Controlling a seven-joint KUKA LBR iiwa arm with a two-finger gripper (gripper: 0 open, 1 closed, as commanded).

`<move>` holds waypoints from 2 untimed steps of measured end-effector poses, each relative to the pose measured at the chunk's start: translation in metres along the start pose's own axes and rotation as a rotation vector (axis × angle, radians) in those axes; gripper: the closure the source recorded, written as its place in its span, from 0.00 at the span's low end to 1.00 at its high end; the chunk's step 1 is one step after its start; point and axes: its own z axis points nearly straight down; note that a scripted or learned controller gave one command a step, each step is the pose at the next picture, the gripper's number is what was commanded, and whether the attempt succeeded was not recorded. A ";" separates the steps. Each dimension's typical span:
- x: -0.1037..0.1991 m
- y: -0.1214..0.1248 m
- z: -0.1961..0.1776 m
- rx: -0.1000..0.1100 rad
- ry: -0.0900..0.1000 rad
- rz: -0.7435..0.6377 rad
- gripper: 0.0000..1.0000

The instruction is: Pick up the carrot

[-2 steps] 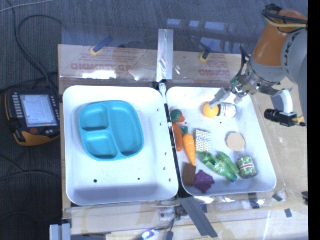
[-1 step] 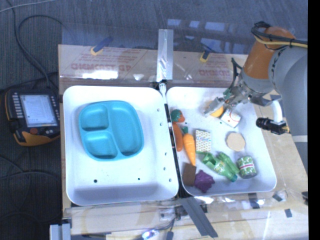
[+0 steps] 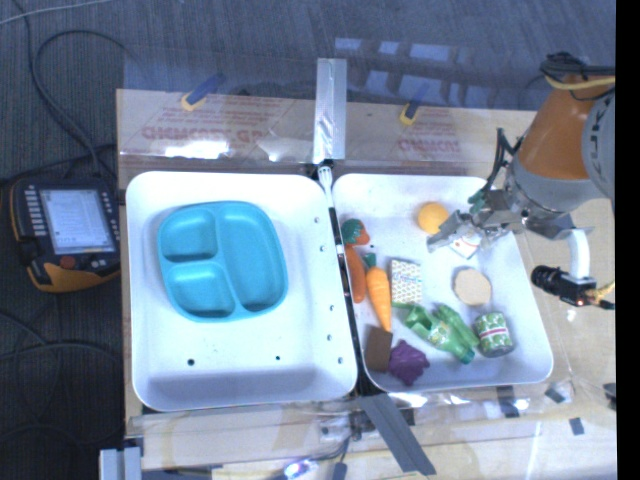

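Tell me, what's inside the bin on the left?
The left bin holds one blue divided plate, its three compartments bare. Whatever the plate covers on the bin floor can't be seen.

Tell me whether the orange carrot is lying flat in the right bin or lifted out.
Lying flat: the orange carrot rests in the right white bin, apart from the gripper.

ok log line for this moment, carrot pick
gripper: above right bin, near yellow ball | carrot: lying by divider, not held | status: not grasped
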 end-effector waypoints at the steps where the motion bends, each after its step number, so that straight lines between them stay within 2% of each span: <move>1: -0.012 0.061 -0.011 0.000 -0.003 0.173 0.00; 2: -0.031 0.076 0.070 0.000 0.003 0.065 0.00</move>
